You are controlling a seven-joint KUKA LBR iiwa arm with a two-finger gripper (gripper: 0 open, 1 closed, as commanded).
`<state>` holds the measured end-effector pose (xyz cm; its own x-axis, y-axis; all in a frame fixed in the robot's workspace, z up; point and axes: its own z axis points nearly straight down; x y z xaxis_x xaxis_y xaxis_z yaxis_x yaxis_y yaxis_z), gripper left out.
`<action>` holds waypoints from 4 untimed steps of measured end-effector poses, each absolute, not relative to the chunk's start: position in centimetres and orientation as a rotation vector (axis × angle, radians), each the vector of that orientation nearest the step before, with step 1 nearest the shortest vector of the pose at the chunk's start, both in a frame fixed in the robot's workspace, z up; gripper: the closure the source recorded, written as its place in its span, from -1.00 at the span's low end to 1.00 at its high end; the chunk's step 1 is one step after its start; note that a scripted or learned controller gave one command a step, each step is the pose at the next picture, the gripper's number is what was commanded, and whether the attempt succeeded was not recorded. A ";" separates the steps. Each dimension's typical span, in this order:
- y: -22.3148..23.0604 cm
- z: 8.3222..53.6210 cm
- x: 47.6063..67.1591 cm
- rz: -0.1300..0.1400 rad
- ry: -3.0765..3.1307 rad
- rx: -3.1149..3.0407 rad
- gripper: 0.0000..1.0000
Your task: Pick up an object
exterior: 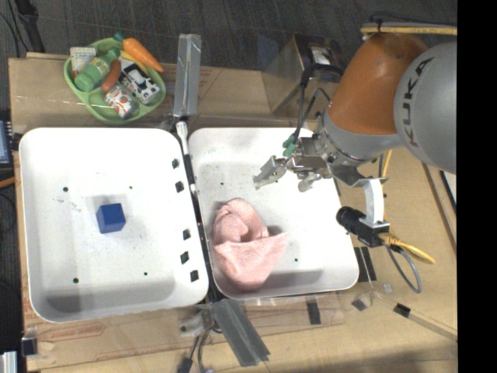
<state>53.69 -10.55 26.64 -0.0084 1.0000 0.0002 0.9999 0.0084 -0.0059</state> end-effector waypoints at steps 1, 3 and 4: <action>-12.0 15.2 54.2 0.007 -2.325 -2.105 -1.00; -16.3 10.2 52.1 0.002 -2.367 -2.063 1.00; -11.7 24.0 52.9 -0.001 -2.329 -2.110 1.00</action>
